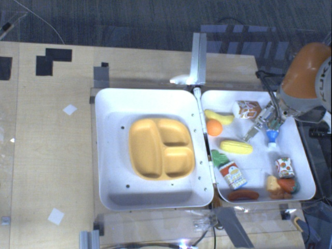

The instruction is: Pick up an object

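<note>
Right bin (306,165): gripper (255,130), fingers parted and holding nothing, hangs mid-bin above corn (236,147), bottle (272,136) just beside; left bin (109,154): yellow tray (160,148) at centre.

End effector (255,129) above right bin (306,165), grip unclear.

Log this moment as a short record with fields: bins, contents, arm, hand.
left bin: holds a yellow divided tray
right bin: holds small toy foods
items along the left side: banana, orange ball, corn cob
items toward the front: small carton, sausage
other items: blue-capped bottle, snack packet
arm: enters from the right, over the right bin
hand: low over the right bin, between the snack packet and the corn cob
hand contents: nothing seen between the fingers
</note>
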You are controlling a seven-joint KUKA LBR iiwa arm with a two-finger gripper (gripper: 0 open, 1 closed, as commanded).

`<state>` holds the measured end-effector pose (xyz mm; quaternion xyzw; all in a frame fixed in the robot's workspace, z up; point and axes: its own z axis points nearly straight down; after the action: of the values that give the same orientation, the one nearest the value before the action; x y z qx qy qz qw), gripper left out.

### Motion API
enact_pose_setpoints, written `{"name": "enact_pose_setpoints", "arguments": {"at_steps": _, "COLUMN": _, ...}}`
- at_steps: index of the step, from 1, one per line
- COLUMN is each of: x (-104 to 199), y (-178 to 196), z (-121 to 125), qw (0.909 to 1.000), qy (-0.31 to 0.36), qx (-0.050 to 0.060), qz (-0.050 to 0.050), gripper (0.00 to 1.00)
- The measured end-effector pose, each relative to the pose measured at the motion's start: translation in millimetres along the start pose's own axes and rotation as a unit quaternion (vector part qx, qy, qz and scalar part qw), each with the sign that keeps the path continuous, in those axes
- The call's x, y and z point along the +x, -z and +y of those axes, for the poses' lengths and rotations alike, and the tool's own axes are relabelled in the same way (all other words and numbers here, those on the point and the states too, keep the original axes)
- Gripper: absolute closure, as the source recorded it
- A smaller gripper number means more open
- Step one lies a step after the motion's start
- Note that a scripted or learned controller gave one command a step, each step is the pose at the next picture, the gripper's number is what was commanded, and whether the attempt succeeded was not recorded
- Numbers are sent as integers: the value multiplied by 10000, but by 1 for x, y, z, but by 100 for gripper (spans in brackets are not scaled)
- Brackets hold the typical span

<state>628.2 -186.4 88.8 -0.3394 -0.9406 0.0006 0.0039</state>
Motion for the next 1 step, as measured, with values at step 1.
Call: {"name": "enact_pose_setpoints", "arguments": {"at_steps": 1, "x": 57, "y": 0, "z": 22, "qw": 9936, "qy": -1125, "qx": -69, "qz": -79, "gripper": 0}}
